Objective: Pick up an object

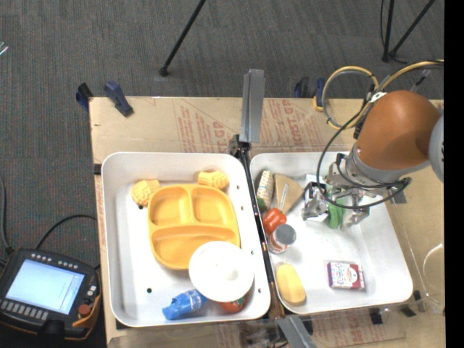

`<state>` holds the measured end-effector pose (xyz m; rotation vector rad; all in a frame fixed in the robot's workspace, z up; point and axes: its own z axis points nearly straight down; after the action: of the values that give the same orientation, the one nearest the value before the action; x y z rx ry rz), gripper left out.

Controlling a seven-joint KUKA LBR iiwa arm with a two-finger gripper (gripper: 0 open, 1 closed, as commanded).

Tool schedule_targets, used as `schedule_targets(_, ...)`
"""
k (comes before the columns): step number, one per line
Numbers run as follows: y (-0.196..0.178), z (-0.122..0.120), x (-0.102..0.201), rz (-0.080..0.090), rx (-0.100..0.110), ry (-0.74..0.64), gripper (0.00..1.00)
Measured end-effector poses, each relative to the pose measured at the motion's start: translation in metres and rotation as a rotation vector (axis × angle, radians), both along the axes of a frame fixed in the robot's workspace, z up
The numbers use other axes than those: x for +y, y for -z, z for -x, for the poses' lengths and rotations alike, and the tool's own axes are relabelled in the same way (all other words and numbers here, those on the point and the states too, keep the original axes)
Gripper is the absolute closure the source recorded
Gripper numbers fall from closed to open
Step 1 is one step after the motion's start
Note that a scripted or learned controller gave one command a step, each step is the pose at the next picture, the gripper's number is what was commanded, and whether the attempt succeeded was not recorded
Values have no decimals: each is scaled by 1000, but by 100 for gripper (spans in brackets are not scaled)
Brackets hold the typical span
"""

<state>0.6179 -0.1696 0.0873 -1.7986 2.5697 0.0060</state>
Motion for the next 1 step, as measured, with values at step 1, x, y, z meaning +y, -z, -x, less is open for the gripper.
schedule_targets(1,-4,0,51,9,-5,41,0)
